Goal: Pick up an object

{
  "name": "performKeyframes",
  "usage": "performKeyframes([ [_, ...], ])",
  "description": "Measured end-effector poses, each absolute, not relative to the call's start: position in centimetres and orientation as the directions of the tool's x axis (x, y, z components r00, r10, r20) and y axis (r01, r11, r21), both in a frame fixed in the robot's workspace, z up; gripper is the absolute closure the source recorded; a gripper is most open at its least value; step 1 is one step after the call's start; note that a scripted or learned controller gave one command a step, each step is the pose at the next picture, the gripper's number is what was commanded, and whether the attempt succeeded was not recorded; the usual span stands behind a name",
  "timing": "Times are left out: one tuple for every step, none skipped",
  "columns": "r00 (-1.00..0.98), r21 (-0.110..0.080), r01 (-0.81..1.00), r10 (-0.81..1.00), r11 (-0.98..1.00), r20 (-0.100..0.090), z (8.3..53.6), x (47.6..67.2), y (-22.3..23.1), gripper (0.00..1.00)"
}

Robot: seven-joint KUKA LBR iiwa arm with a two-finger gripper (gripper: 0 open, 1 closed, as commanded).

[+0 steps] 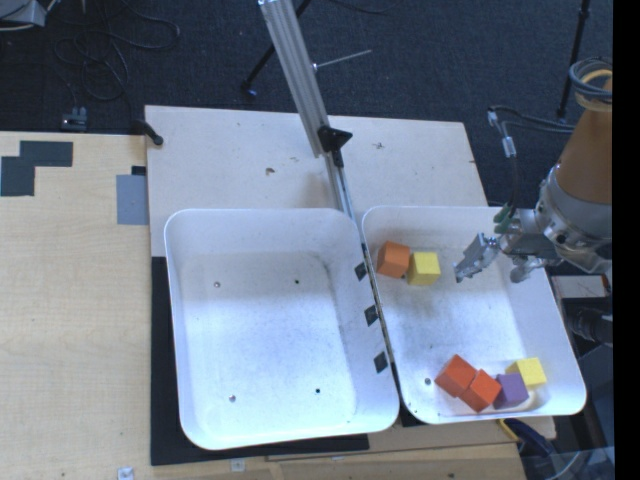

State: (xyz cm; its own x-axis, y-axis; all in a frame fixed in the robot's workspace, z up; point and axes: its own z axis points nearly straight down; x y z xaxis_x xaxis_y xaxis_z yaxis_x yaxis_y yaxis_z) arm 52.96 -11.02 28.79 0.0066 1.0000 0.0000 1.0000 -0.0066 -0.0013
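Tool [493, 258] fingers are being held apart, unloaded, above the right bin [560, 343]; the yellow cube [424, 267] should be straddled squarely before closing.

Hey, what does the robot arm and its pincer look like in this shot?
The arm enters from the right: a wide orange band sits above a grey, ringed wrist. The pincer is grey metal with slim, angular fingers and a small green spot near its base. Thin cables loop above the wrist.

Grey arm [575, 208] with orange band, ending in a metallic claw [497, 260].
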Motion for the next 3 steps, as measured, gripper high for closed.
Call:
performKeyframes([
  [-0.002, -0.010, 1.000, 1.000, 0.002, 0.002, 18.5, 59.9, -7.8, 0.00],
  [0.002, -0.004, 1.000, 1.000, -0.002, 0.001, 19.0, 59.9, -8.0, 0.00],
  [-0.001, 0.026, 1.000, 1.000, 0.001, -0.003, 11.8, 64.8, -10.1, 0.00],
])
